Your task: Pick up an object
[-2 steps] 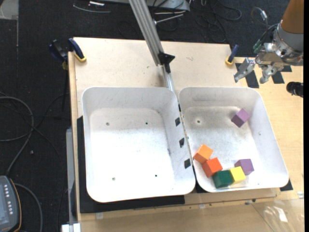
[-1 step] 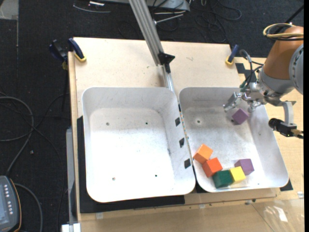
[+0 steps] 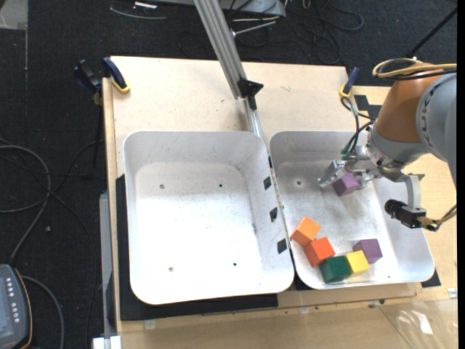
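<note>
Over the right bin (image 3: 407,264), the gripper (image 3: 346,177) is clasping a purple block (image 3: 346,184).
Its fingers are closing narrowly around that block; at six o'clock, five other blocks (image 3: 336,253) are clustering together.

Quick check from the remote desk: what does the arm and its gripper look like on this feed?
The arm is grey and rounded, with an orange band above the wrist. A yellow cable loops over its top, and thinner wires run down by the wrist. The gripper is small, of silvery metal. A black fitting hangs from a grey bracket below.
</note>
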{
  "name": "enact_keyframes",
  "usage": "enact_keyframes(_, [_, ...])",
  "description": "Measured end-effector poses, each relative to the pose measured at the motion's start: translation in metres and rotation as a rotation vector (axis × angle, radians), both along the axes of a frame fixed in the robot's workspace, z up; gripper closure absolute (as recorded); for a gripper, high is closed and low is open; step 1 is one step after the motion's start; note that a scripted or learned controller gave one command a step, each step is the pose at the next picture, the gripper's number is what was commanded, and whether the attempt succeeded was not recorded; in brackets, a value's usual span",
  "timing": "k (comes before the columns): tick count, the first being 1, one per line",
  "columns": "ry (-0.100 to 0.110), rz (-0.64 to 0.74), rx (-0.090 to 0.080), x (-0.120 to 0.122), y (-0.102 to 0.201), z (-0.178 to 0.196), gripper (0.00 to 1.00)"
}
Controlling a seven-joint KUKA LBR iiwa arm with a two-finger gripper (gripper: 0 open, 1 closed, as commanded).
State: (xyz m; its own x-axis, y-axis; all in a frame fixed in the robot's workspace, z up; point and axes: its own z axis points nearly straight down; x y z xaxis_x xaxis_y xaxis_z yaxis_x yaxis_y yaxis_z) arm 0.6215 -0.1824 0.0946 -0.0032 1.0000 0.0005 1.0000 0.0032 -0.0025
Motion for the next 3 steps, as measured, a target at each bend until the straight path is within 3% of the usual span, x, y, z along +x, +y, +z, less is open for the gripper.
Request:
enact_keyframes(1, [-0.005,-0.003,-0.002,0.001,-0.002,0.011,1.00])
enact_keyframes(2, [-0.006,0.003,-0.001,-0.009,0.052,0.002,1.00])
enact_keyframes(3, [-0.012,0.007,0.002,0.015,0.138,0.106,1.00])
